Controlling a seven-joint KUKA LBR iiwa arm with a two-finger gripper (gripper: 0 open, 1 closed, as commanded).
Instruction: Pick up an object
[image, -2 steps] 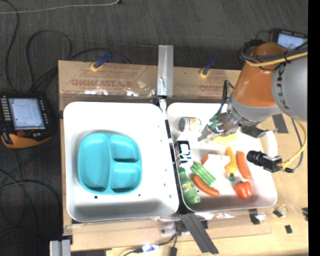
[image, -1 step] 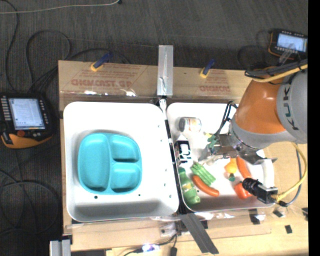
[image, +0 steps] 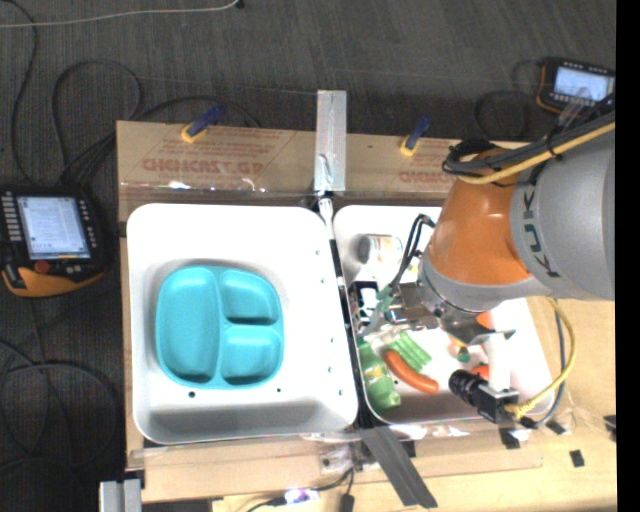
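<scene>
Gripper (image: 400, 315) low in the right bin (image: 355, 240), its fingers lost among dark parts, so whether they are spread or pressed together cannot be told.

An orange-red carrot-like object (image: 413, 373) lies in the right bin's near half, just below the gripper, long axis slanting from upper left to lower right. Green pieces (image: 380, 375) crowd beside it. The arm's orange band (image: 478, 235) hides much of that bin. A turquoise divided tray (image: 218, 323) sits in the left bin (image: 225, 222).

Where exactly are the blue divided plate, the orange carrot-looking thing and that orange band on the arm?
blue divided plate (image: 218, 325), camera view, middle ridge between compartments
orange carrot-like toy (image: 412, 375), camera view, middle of its body
orange band (image: 478, 235), camera view, its upper curved surface
</scene>
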